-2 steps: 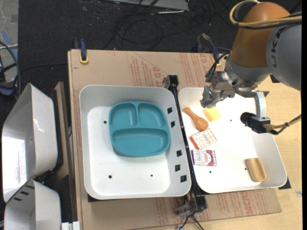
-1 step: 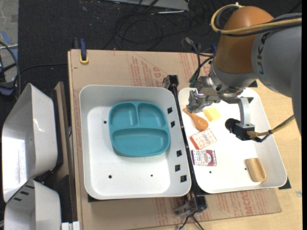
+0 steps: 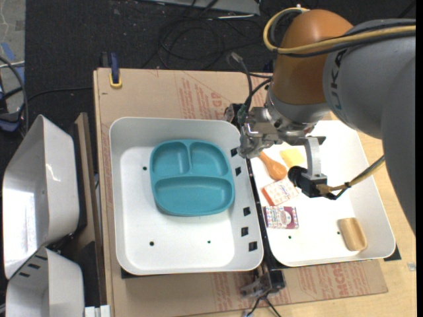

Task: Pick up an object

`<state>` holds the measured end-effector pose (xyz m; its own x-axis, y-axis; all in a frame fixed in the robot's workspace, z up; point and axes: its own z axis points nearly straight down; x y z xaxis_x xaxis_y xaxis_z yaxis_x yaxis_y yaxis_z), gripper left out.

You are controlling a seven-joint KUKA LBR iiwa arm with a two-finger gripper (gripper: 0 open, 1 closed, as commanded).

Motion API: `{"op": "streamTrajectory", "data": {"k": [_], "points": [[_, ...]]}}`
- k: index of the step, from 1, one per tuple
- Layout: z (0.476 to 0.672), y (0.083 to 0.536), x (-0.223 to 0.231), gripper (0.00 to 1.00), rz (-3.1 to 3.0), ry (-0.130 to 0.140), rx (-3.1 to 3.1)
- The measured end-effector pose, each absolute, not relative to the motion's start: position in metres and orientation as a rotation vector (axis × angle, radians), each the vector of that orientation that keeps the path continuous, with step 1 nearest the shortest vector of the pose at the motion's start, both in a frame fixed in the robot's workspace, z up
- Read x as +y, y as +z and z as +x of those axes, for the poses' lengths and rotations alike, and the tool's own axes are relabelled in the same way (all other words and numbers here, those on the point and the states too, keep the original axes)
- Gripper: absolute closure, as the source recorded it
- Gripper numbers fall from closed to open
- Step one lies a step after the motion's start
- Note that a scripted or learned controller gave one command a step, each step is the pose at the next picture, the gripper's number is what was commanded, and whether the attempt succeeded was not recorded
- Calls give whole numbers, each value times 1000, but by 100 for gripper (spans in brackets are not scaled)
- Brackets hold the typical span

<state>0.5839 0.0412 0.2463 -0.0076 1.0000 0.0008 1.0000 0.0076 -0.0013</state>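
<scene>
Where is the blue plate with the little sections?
The blue plate lies in the left bin, near its middle, across the divide from the orange carrot-like toy in the right bin.

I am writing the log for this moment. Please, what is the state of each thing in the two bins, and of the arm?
Teal divided plate: flat, left bin.
Orange carrot-like toy: lying, right bin.
Yellow piece: lying, partly hidden.
Two small packets: flat.
Tan block: lying apart.
Gripper: low over the right bin.

Two white bins [image 3: 132, 243] side by side on a cardboard-covered bench [image 3: 192, 88], black cables [image 3: 192, 32] beyond
</scene>
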Motion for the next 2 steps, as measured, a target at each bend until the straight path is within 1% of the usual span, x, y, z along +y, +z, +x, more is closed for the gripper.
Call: {"op": "streamTrajectory", "data": {"k": [1, 2], "points": [[574, 228, 95, 100, -2210, 2, -2229], [575, 229, 91, 0, -2219, 2, -2224]]}}
